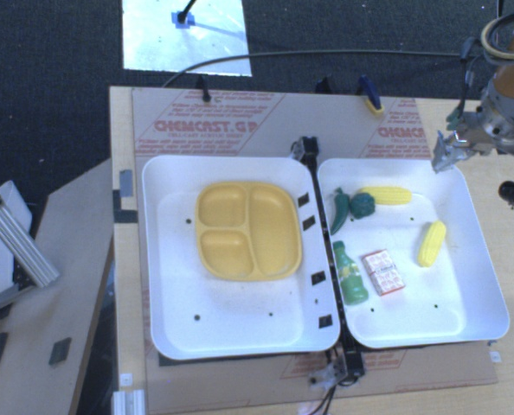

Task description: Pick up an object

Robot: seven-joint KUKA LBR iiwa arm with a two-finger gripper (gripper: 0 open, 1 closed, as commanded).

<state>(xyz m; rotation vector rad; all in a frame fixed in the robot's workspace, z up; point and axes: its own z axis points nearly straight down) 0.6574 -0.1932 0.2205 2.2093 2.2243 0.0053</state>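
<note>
The grey arm enters at the upper right, cut off by the frame edge, so only its wrist and the metal gripper can be seen. The gripper hangs above the bench just outside the far right corner of the right white bin, and it is too small and blurred to tell how its tips stand; nothing is visible in it.

Inside the right bin lie five things. A yellow plastic corn cob lies near the far wall, with a dark green pepper-like toy just beside its left end. A second, shorter yellow corn cob lies tilted towards the right wall. A green plastic bottle with a yellow label lies along the left wall, and a small red-and-white box sits just beside it; its print is unreadable.

The left white bin holds a yellow three-compartment plastic plate.
</note>
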